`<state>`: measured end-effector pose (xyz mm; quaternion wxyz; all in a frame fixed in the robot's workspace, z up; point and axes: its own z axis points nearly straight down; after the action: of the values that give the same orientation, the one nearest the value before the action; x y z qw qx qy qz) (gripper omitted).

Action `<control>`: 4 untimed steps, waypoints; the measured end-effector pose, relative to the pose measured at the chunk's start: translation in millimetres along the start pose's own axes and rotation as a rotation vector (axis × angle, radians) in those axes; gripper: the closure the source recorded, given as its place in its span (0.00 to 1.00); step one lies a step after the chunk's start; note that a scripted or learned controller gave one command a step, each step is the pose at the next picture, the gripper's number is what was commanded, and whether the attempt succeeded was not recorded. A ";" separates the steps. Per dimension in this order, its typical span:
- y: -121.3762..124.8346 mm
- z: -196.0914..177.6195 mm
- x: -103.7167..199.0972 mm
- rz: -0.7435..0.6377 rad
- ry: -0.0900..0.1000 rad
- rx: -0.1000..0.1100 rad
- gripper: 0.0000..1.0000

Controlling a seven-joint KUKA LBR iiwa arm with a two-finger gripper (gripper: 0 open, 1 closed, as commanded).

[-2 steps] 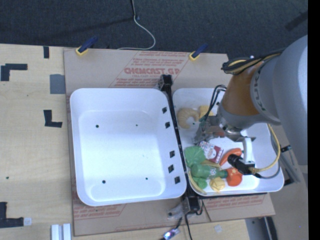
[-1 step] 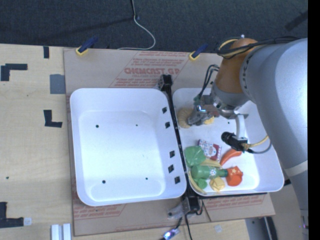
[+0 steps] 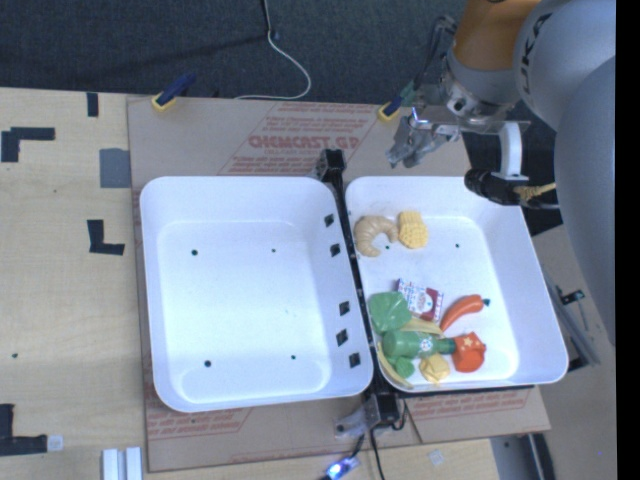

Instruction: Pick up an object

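My gripper (image 3: 408, 154) hangs above the far rim of the right bin (image 3: 500, 230), fingers pointing down, with nothing seen between them. In the right bin lie a tan croissant (image 3: 372, 232) and a yellow corn piece (image 3: 411, 229) near the far left corner. Further toward the front sit a small red and white carton (image 3: 418, 297), a green leafy vegetable (image 3: 389, 311), an orange chili (image 3: 461, 311), a green bottle-shaped toy (image 3: 410, 344), a red pepper (image 3: 469, 352) and a yellow piece (image 3: 434, 368).
The left bin (image 3: 240, 288) lies beside the right one, joined by a black clip divider (image 3: 343, 268). Both rest on a cardboard sheet (image 3: 290, 138). A black cable (image 3: 285, 48) runs across the dark backdrop. The arm's grey body (image 3: 590, 118) overhangs the right bin's right side.
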<state>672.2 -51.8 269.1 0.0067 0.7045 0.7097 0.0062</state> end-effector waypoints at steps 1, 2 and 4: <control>-56.2 55.5 77.4 0.000 0.003 0.027 1.00; -9.5 61.9 92.1 0.004 0.001 0.018 1.00; 0.0 -71.4 237.8 -0.003 0.008 0.001 1.00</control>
<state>669.2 186.1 340.4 0.0035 0.7034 0.7108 0.0086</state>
